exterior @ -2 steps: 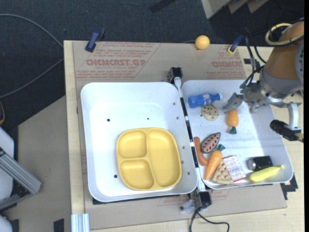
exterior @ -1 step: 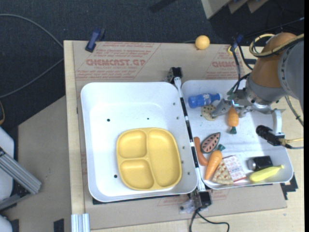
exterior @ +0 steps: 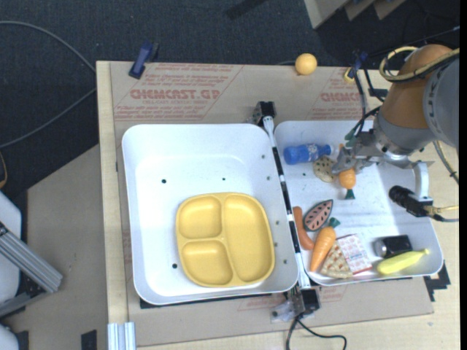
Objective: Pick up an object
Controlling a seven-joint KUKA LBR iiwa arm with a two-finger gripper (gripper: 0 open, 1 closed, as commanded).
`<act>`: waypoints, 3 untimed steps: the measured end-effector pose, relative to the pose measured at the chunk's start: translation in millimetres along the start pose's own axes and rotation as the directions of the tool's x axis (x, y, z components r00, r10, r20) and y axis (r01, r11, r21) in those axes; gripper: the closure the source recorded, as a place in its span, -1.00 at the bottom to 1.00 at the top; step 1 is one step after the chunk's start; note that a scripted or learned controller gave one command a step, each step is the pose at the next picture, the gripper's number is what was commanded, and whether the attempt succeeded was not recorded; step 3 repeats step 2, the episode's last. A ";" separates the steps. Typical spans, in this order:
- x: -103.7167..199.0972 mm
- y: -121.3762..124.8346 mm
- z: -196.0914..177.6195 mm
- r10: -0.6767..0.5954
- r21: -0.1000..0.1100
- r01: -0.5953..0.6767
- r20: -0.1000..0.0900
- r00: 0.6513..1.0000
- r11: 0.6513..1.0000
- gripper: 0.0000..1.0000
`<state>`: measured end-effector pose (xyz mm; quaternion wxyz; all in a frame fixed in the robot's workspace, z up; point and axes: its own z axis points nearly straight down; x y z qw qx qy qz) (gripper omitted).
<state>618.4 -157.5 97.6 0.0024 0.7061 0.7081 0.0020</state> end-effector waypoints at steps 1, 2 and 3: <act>37.1 32.4 9.1 0.006 0.024 -0.006 0.011 1.000 1.000 1.00; 89.4 -33.7 -88.9 0.001 0.004 -0.001 -0.001 1.000 1.000 1.00; 89.4 -33.7 -88.9 0.001 0.004 -0.001 -0.001 1.000 1.000 1.00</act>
